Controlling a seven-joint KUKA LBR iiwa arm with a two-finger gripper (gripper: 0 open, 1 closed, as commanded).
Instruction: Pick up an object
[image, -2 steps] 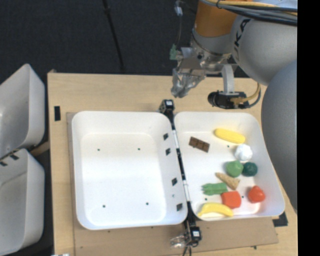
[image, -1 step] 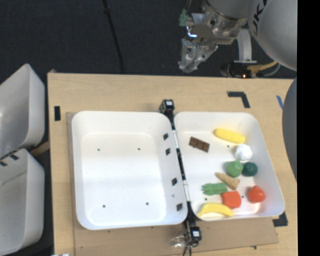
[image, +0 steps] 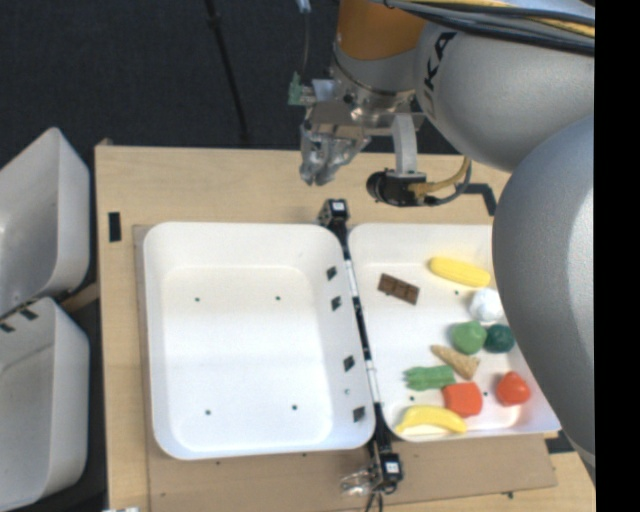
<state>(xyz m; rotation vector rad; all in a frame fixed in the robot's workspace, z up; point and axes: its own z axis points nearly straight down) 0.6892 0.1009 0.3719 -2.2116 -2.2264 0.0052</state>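
Nearest the camera, along the front rim of the right-hand shallow white plastic bin (image: 520, 425), a curved yellow toy banana (image: 430, 421) lies just beside the dividing edge, with a small orange-red block (image: 462, 399) touching its far end and a round red toy tomato (image: 512, 388) a little to the right. Just behind them a green leafy toy vegetable (image: 430, 377) and a tan wedge-shaped piece (image: 455, 360) lie close together. Farther back sit a rounded light-green toy (image: 467, 337) and a dark-green ball (image: 498, 339), side by side and apparently touching, with a small white lump (image: 486, 305) behind them, partly cut off by the grey arm (image: 550, 250). Toward the back of the bin a flat brown chocolate-like bar (image: 398, 289) lies alone, with open floor all round it, and a yellow oblong toy (image: 459, 271) rests near the far right.

The left-hand shallow white plastic bin (image: 240, 335) offers a broad bare floor right up to its rims.

Farthest off, beyond the back rims of both bins, the two-finger gripper (image: 322, 170) hangs over the bare wooden bench (image: 200, 185), well apart from every toy. Nothing is between its fingers; whether they are spread or closed I cannot tell.
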